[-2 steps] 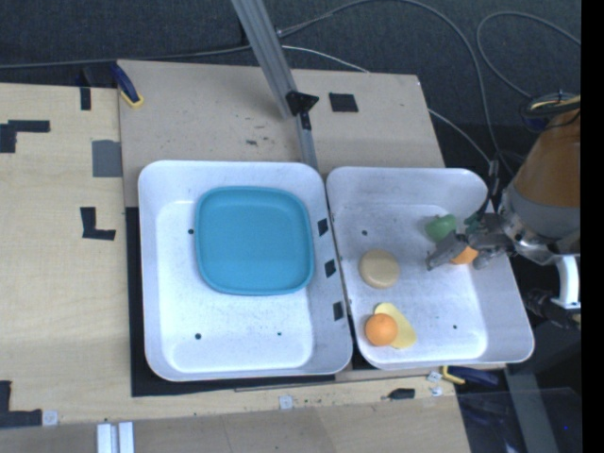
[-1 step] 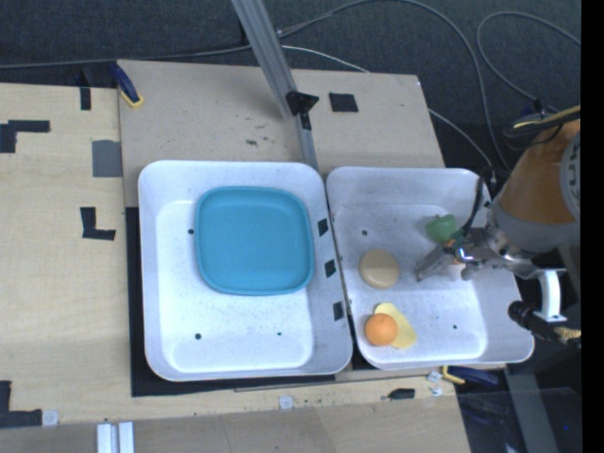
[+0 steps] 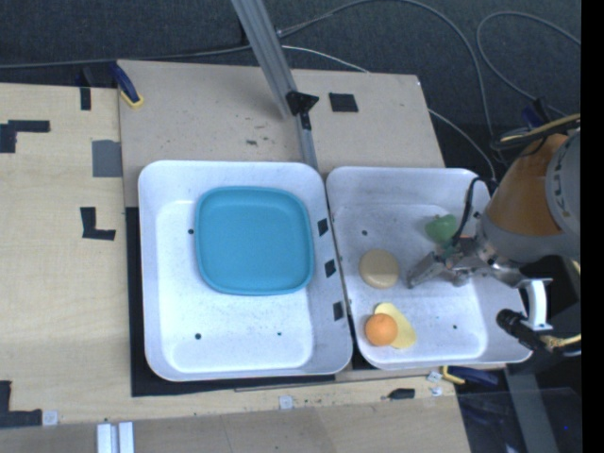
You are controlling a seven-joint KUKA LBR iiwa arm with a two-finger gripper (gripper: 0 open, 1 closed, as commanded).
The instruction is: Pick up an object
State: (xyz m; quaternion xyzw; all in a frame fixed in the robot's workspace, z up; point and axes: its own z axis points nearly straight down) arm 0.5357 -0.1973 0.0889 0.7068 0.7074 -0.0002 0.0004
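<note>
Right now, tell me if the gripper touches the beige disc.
Apart. The camera view shows bare white bin floor between the gripper and the beige disc.

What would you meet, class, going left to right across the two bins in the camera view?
Blue plate → beige disc → gripper → green object. The orange ball overlaps the disc's span, so it is omitted.

Two white bins [image 3: 170,253] side by side on wooden bench [image 3: 57,253] | black tape marks [image 3: 94,223] on bench | cables [image 3: 396,17] on dark floor | grey metal pole [image 3: 269,50] behind bins
</note>
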